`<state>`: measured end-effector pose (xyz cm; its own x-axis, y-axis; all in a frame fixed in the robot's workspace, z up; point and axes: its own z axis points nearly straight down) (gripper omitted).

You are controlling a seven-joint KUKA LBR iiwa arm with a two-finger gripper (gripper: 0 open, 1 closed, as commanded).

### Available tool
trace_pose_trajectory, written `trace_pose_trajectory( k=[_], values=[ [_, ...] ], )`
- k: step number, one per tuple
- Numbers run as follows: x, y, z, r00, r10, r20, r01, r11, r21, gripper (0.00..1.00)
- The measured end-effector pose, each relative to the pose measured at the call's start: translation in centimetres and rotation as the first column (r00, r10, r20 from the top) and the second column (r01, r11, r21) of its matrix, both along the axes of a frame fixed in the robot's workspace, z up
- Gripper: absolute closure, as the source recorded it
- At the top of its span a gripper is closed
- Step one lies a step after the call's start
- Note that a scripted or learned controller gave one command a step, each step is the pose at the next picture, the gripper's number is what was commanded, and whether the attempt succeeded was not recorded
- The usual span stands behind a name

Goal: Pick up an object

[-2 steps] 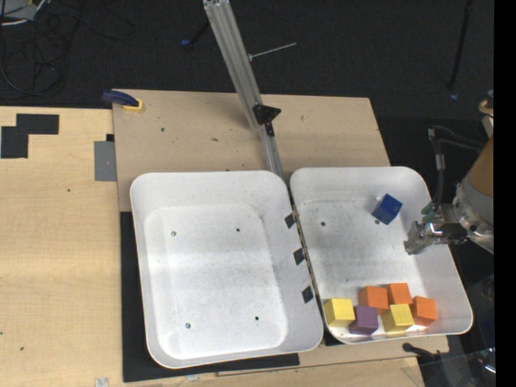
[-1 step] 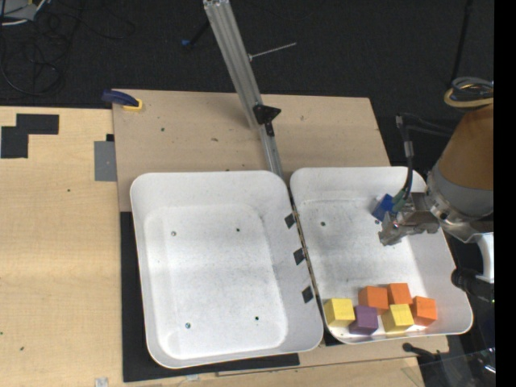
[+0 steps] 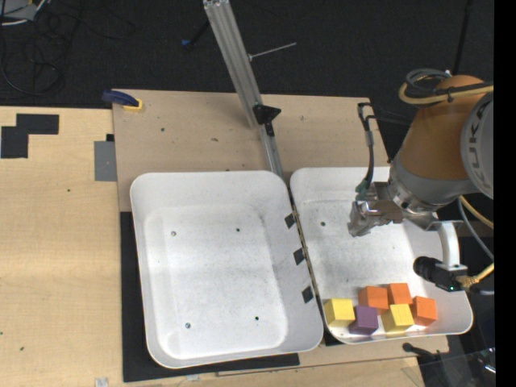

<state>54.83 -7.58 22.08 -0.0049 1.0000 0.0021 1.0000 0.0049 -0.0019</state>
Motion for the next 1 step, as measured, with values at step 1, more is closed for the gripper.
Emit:
trace_pose_trajectory(
  k=[1],
  values=[
    [2.09,4.64,-0.97,1.000,-0.001,-0.001,0.001,1.000,0.000,1.00]
  ],
)
